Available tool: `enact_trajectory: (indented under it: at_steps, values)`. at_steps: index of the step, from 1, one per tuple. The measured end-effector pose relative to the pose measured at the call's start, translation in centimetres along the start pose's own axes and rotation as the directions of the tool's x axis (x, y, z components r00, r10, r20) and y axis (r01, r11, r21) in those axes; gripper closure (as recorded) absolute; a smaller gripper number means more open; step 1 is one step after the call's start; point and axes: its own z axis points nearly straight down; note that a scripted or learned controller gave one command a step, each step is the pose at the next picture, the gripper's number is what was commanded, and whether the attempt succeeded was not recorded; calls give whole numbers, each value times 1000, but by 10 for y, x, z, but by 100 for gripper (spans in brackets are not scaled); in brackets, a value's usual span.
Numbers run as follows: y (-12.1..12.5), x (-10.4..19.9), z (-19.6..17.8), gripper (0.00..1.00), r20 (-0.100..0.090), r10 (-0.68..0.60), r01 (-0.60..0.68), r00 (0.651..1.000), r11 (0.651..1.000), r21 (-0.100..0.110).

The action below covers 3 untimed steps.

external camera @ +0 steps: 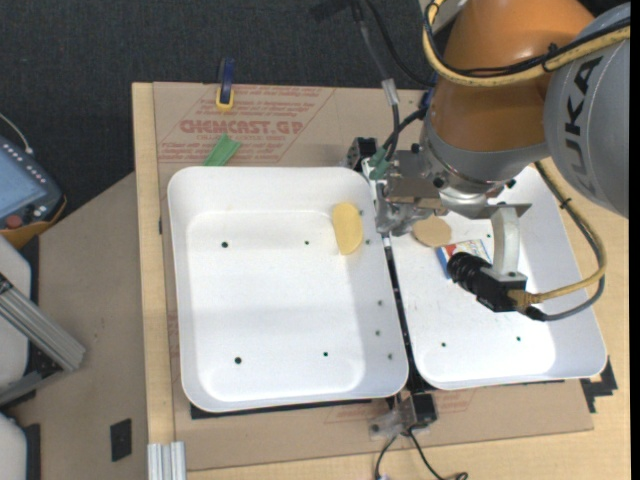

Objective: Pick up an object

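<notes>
Closest to the camera is the arm (520, 68) itself, its big orange band bulging in from the upper right and the grey casing running off the right edge, with yellow and black cables looped round it. Under that sits the wrist hardware, and the gripper (400, 213) hangs low right over the seam where the two bins meet, near their far end. No telling if it's open or shut, since the wrist blocks too much, and nothing can be seen held in it. Down on the bench, the left bin (190, 298) has a yellowish oval object (347, 228) lying against its right wall near the far corner, just left of the gripper; the rest of its floor is a few dark dots. The right bin (500, 358) has a tan round object (433, 232) partly tucked under the wrist, just right of the gripper, and beside that a small item with blue and red on it (447, 256), too hidden to name. A black connector on a yellow cable (490, 286) hangs over that bin. Both bins sit on a cardboard sheet (260, 118) with red lettering; at its far edge there's a green strip (222, 150) and a blue and yellow clamp (227, 86). Beyond is dark carpet (150, 18).
</notes>
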Motion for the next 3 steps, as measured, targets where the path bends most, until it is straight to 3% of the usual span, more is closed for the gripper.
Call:
enact_trajectory:
  at_steps: [1,2,3]
  values:
    - [-31,28,-88,100,-5,-8,8,1000,1000,-15]
    - [-21,39,-80,100,-1,-4,4,1000,1000,-7]
    - [-29,55,-96,100,-2,-5,5,1000,1000,-8]
